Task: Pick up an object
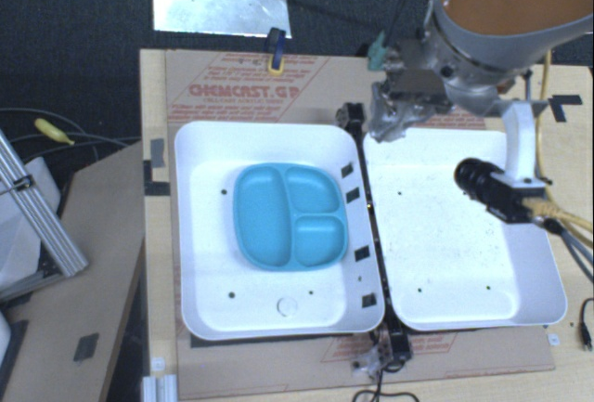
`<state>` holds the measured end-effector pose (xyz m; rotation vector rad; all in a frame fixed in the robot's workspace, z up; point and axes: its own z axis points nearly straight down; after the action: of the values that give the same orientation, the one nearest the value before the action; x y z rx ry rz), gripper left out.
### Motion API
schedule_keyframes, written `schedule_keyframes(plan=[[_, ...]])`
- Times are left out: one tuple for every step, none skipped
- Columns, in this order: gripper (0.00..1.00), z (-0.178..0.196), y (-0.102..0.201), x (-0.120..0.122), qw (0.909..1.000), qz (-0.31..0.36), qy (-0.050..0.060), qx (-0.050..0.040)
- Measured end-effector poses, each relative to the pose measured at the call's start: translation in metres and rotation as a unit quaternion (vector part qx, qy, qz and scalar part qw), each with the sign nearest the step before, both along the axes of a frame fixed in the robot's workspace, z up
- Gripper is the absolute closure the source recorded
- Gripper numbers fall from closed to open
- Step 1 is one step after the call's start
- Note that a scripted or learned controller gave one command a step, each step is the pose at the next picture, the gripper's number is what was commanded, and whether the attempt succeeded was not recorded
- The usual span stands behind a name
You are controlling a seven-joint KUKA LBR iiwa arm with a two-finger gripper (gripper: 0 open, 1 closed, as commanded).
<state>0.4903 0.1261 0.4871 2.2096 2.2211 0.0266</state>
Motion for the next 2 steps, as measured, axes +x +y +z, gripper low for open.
schedule_keyframes(plan=[[1.00,-0.031,0.060,-0.005,1.0000,0.002,0.009,-0.0021],[1.00,-0.097,0.111,-0.005,0.9999,0.002,0.012,-0.0033]])
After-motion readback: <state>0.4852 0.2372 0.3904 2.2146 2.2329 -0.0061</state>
